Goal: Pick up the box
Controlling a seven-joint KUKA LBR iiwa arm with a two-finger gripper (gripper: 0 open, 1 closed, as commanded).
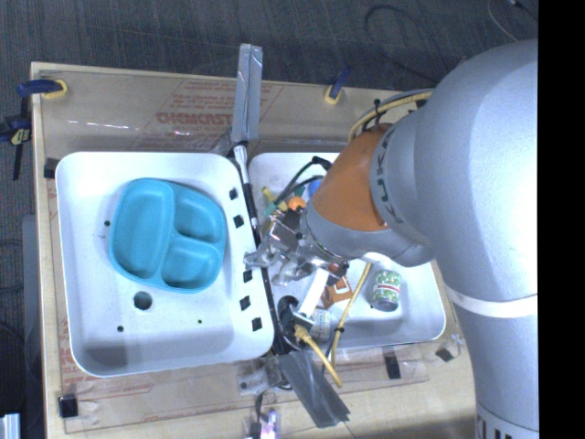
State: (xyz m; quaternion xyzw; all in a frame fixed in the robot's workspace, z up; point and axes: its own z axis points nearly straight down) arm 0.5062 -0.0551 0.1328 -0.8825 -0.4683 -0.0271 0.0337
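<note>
Gripper (291,262) at the end of the grey arm with its orange band (352,195) sits low inside the right shallow white bin (425,323), hard against the divider side; the wrist and cabling cover it, so whether it is parted or closed, or has hold of anything, I cannot tell. Just beneath it lies a small white box with brown printed panel (327,291), tilted, apparently resting on the bin floor and touching or very near the tool; that looks like the task's thing, and the low wrist suggests a grasp is being tried from above. A round green-and-white patterned tin (386,289) rests just beside the box; a thin yellow stick (340,329) leans across the bin's near wall. The left shallow white bin (82,245) holds a turquoise three-compartment plastic tray (169,234), well apart from the arm. Both bins stand on a plywood bench top (137,108) under clear sheeting, clamped at the corners; dark grey carpet (183,16) surrounds it.
</note>
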